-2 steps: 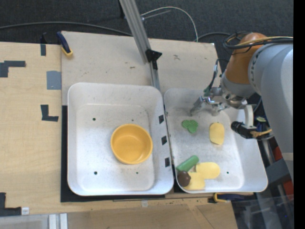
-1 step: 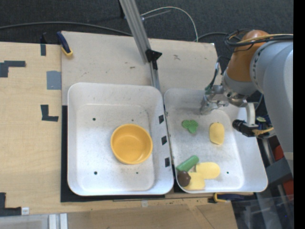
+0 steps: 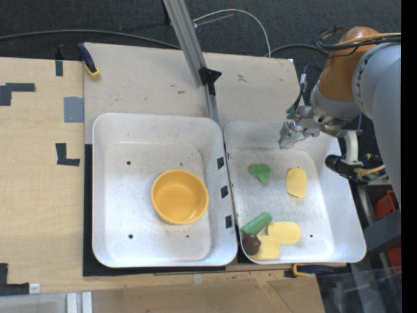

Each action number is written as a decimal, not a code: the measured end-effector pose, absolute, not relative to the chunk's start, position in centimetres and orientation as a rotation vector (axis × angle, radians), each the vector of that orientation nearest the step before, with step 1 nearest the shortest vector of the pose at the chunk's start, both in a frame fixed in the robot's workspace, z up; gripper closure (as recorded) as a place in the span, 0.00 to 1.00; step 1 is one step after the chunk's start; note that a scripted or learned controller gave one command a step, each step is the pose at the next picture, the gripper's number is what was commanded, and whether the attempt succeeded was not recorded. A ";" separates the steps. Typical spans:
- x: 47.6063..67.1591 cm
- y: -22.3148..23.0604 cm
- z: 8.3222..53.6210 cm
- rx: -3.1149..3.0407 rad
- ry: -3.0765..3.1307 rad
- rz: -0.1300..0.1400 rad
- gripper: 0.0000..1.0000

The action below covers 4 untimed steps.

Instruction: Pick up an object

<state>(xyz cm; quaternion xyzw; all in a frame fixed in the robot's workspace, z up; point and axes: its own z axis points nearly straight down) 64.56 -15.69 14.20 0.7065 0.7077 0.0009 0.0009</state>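
I see gripper over right bin far edge; can't tell finger state. Yellow piece at 6 o'clock, green piece at 8. Yellow bowl sits in left bin.

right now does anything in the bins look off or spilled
Nothing stands out. The yellow bowl sits upright in the left bin. In the right bin, small green and yellow pieces lie loose, some piled at the near edge. The gripper hovers over its far side.
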 end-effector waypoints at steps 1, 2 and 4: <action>64.1 -16.5 19.2 2.217 2.220 0.003 1.00; 64.2 -16.4 21.8 2.219 2.222 0.002 1.00; 62.8 -6.2 23.6 2.217 2.230 0.000 1.00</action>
